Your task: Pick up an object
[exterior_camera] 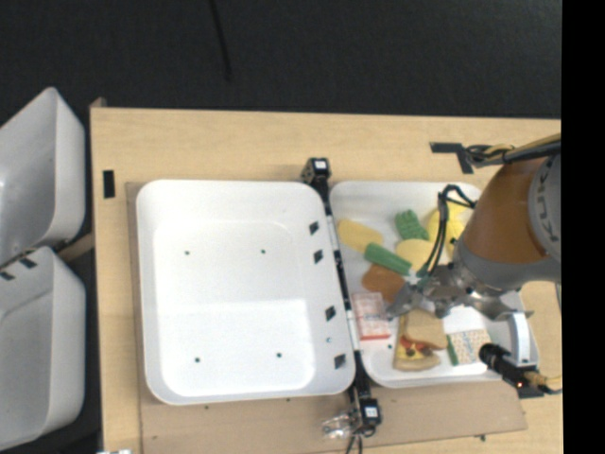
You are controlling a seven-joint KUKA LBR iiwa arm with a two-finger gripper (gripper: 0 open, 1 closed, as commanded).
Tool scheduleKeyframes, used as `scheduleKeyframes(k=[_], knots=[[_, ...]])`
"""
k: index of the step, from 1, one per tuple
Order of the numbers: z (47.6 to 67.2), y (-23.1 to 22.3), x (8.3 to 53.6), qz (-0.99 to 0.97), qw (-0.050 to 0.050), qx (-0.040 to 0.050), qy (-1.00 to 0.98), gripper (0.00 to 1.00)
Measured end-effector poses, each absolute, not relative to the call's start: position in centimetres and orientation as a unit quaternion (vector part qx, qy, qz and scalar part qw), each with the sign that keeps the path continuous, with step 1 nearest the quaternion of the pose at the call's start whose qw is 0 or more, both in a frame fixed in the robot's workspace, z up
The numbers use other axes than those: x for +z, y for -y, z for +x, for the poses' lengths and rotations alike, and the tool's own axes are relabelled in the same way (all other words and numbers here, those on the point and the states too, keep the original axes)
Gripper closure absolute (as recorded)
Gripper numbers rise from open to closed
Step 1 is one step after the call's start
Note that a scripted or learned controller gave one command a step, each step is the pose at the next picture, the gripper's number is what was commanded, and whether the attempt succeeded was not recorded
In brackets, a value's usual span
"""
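Camera view, landmark: I take the right bin [378,189] as my reference; the left bin [227,291] is just beside it on the tabletop [208,140], and their inner walls are touching or almost touching.

Camera view, arm: the arm [506,220] reaches over the right part of the right bin, with its wrist above the bin's middle.

Camera view, gripper: the gripper [416,296] is low over the middle of the right bin, among the objects.

Camera view, fingers: I cannot tell if they are spread or pressed together; the dark metal parts are too small and mixed with the objects below.

Camera view, likely target: the brown piece [381,279] lies in the middle of the right bin, just beside the gripper on its left. Whether they touch, I cannot tell.

Camera view, direction of target: it looks like a flat oval; its long axis goes roughly from the bin's left wall toward the gripper, slightly slanted.

Camera view, neighbours: a green block [386,256] lies just above the brown piece, a yellow piece [355,234] nearer the bin's upper left, and a toast-like piece [416,343] near the lower wall.

Progress: in my judgement the approach is done, but nothing is seen lifted; the grasp and the lift are left.
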State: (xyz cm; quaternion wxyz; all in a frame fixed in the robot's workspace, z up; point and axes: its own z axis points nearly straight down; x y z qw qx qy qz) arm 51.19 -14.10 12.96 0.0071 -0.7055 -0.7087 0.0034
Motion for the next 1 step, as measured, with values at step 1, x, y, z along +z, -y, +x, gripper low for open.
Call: scheduleKeyframes(k=[1], knots=[[51.62,14.53,14.58,-0.708,0.001,0.0004,0.706,1.0]])
